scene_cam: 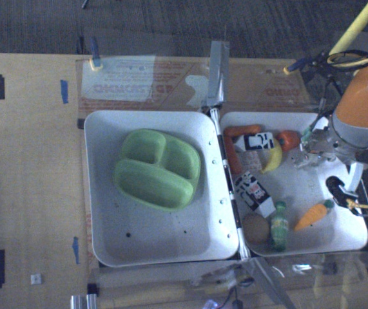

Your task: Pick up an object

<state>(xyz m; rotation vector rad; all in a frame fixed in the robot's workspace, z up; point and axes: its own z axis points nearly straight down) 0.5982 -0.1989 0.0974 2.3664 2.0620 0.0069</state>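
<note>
The right bin holds several small things. An orange carrot lies near its front right, with a green bottle and a brown round item to its left. A black-and-white patterned carton lies by the left wall. At the back are another black-and-white carton, a yellow banana, a red-orange piece and a small red item. My gripper hangs over the bin's back right, just right of the banana and red item, with nothing seen in it.
The left bin holds a green divided plate. A metal divider runs between the two bins. Bare white floor lies in the right bin between my gripper and the carrot.
</note>
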